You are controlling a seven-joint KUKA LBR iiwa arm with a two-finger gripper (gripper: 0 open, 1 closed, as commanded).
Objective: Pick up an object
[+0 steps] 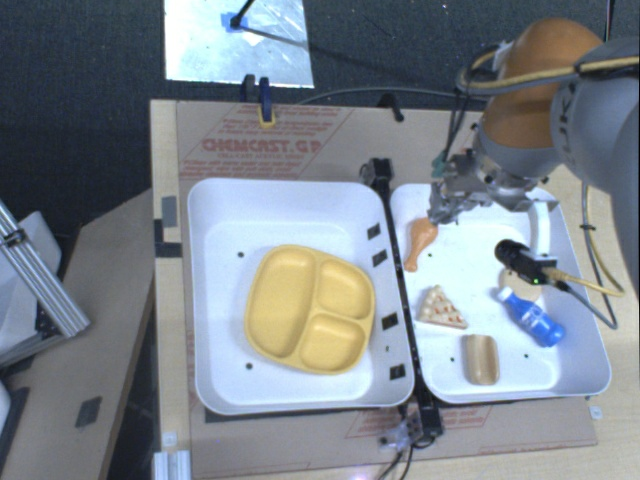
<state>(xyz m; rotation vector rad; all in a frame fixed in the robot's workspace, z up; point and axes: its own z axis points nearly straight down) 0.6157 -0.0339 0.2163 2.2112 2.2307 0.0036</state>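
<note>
My gripper (443,211) hangs over the back left part of the right bin (580,368), just above and right of an orange chicken drumstick (419,240) that lies near the bin's left wall. A pizza slice (440,309) lies in the bin's middle, a tan bread-like piece (481,358) near the front, and a blue bottle (530,318) toward the right. Nothing shows between the gripper's tips.
A yellow divided plate (308,308) sits in the left bin (220,228). A black divider (392,268) with clips runs between the two bins. The arm's orange band and grey wrist fill the upper right.
</note>
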